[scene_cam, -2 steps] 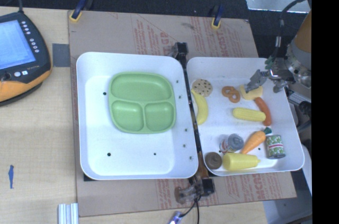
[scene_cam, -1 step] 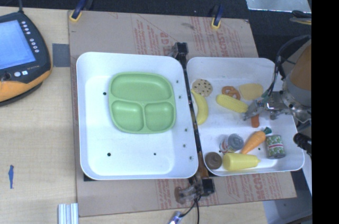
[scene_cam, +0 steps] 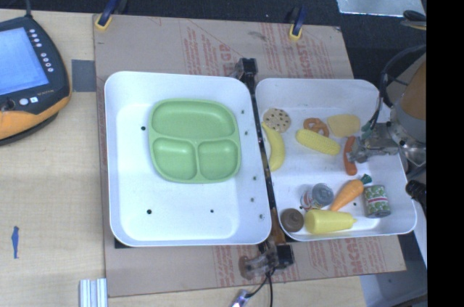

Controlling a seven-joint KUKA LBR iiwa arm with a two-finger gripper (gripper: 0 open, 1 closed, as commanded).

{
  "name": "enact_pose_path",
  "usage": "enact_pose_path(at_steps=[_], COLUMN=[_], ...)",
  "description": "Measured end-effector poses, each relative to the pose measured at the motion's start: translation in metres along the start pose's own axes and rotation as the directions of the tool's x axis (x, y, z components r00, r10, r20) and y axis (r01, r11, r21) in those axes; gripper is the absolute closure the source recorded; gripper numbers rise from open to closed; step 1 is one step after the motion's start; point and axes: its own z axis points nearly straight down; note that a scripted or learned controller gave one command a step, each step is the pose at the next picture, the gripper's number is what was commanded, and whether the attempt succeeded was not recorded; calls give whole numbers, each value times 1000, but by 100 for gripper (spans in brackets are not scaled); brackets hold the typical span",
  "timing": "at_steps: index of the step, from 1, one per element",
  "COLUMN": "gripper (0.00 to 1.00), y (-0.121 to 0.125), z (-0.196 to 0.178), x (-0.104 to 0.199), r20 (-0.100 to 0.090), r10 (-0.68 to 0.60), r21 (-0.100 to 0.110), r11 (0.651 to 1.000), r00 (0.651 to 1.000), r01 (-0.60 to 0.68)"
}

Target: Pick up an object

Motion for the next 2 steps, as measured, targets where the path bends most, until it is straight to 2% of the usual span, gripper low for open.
enact_pose_path(at_steps=[1,2], gripper=[100,0], y=[55,55], z=[-100,-99], x=[1,1], r20=[-2,-3], r10=[5,5], r21=[-5,-4], r11=[1000,1000], r00=[1000,1000], r01=[-5,-5])
